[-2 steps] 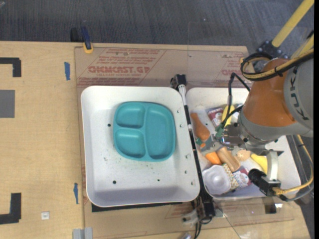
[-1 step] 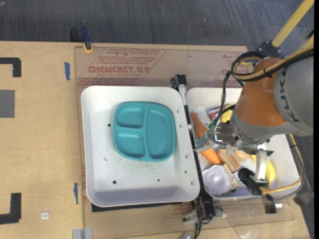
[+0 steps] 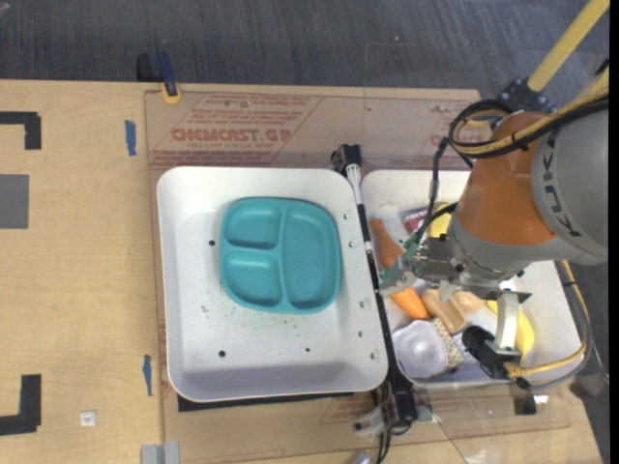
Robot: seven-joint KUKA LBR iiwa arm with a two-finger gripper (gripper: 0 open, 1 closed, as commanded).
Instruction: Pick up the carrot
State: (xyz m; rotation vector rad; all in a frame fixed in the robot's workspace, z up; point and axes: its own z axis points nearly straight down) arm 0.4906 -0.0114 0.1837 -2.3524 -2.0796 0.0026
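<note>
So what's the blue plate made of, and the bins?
The plate looks like plastic: one even teal colour, smooth, with soft moulded dividers and a dull sheen. The bins look like hard white plastic too, with rounded moulded rims, though painted metal can't be ruled out.

Brown bench (image 3: 77, 259) bears two white bins (image 3: 184, 288), side by side.

Left bin (image 3: 184, 288): smooth white plastic with a slight sheen. Divided plate (image 3: 280, 254): matt teal plastic. Table (image 3: 77, 259): bare matt cardboard (printed in red). Carrot (image 3: 410, 304): smooth, orange.
</note>
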